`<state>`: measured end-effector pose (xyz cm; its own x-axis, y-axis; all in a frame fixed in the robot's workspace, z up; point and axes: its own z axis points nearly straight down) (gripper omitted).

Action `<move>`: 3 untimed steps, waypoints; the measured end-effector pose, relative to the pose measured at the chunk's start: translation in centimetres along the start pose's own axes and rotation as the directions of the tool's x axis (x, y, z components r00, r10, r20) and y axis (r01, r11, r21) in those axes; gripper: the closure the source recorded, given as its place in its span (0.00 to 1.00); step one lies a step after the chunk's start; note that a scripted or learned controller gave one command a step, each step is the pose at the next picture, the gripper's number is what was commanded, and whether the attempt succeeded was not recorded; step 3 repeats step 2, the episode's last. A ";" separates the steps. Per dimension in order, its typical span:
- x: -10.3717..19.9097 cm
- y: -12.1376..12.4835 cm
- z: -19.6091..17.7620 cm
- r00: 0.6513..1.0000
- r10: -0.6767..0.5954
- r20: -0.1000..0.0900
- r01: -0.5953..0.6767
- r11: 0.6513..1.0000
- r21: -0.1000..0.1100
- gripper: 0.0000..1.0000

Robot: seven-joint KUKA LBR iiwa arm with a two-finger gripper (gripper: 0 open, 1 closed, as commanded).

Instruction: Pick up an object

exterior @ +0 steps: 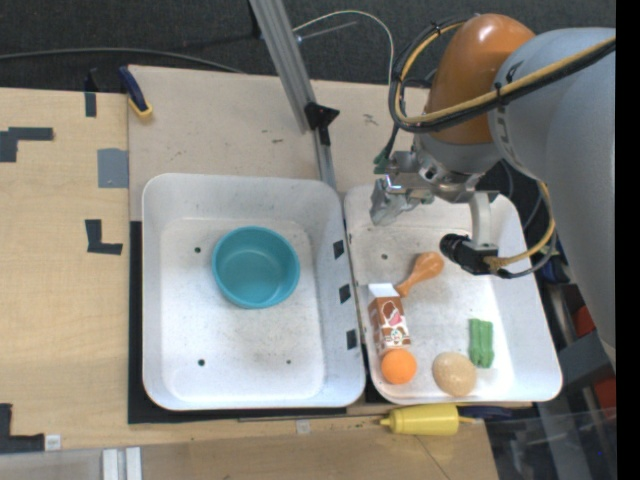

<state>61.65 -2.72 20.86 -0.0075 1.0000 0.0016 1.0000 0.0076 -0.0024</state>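
Pincer [388, 203] at right bin's [530, 383] far-left corner, grip state can't tell — drumstick [422, 271] lies just nearer the camera, slightly right, long axis diagonal.

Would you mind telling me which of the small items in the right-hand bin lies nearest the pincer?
The wooden spoon-shaped piece is nearest: it lies just below the pincer, while the carton, orange ball, beige egg and green piece sit farther toward the front edge.

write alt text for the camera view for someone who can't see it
A grey robot arm with an orange band reaches in from the right, its gripper poised over the far left corner of the right-hand shallow white bin, which holds a small orange ball, a green oblong piece and other small items. The left-hand shallow white bin holds a round teal bowl.
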 end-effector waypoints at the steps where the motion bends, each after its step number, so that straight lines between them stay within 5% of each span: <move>1: 5.5 -1.0 0.4 1.000 0.001 0.000 -0.001 1.000 0.001 1.00; 2: 11.8 -1.7 -0.3 1.000 -0.001 -0.001 0.001 1.000 -0.001 1.00; 3: 11.8 -1.7 -0.3 1.000 -0.001 -0.001 0.001 1.000 -0.001 1.00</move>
